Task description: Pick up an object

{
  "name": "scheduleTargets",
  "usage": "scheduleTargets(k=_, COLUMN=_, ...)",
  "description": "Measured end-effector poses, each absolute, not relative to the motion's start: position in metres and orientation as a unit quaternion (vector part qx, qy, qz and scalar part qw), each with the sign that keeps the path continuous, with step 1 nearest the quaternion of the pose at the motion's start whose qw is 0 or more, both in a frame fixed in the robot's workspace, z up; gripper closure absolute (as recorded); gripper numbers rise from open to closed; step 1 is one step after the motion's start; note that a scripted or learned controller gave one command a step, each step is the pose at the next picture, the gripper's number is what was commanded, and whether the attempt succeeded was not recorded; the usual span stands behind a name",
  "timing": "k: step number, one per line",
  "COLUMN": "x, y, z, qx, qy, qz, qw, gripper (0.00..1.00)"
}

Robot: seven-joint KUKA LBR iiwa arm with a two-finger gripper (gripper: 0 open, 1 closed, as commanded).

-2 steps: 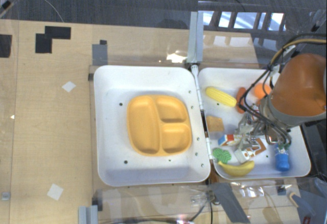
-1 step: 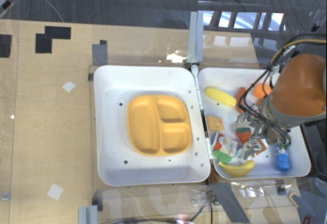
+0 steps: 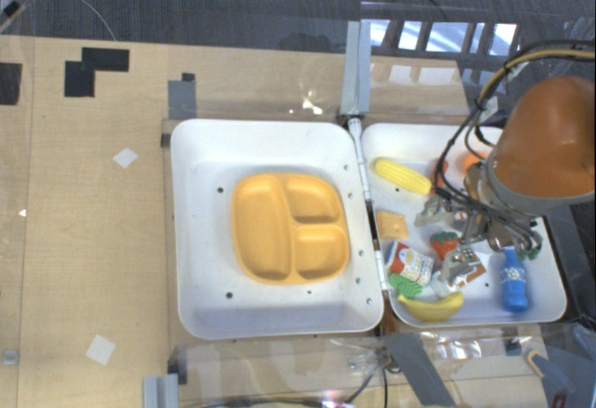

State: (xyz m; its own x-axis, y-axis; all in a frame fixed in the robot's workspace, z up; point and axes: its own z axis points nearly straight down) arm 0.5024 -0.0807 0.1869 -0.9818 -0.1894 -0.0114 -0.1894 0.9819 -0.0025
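Observation:
The right bin (image 3: 556, 305) holds several small objects. A yellow corn cob (image 3: 400, 176) lies near its far left, with a tan square cracker (image 3: 393, 226) in front of it. A red-and-white packet (image 3: 411, 261), a green piece (image 3: 404, 284) and a yellow banana (image 3: 430, 306) lie by the near edge, and a blue bottle (image 3: 513, 282) lies at the near right. My gripper (image 3: 456, 248) hangs low over the middle of this bin, just right of the packet and above a red and green object that it partly hides. The orange wrist band (image 3: 549, 141) covers the bin's far right.
The left bin (image 3: 200, 210) holds a yellow divided plate (image 3: 289, 227) at its centre. A metal divider (image 3: 365, 201) separates the two bins. Black cables (image 3: 484, 99) loop off the arm above the right bin. Bare wooden bench lies to the left.

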Motion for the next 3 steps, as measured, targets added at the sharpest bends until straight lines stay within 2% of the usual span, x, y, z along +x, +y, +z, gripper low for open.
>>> scheduleTargets(k=1, x=0.495, y=-0.112, z=0.116, qx=-0.068, qy=0.998, qz=0.0006, qw=0.001, gripper=0.00)
scheduleTargets(k=2, x=0.498, y=-0.183, z=0.090, qx=0.103, qy=0.995, qz=-0.0007, qw=0.007, gripper=0.00)
scheduleTargets(k=3, x=0.504, y=-0.182, z=0.103, qx=0.099, qy=0.995, qz=-0.0014, qw=0.016, gripper=1.00)
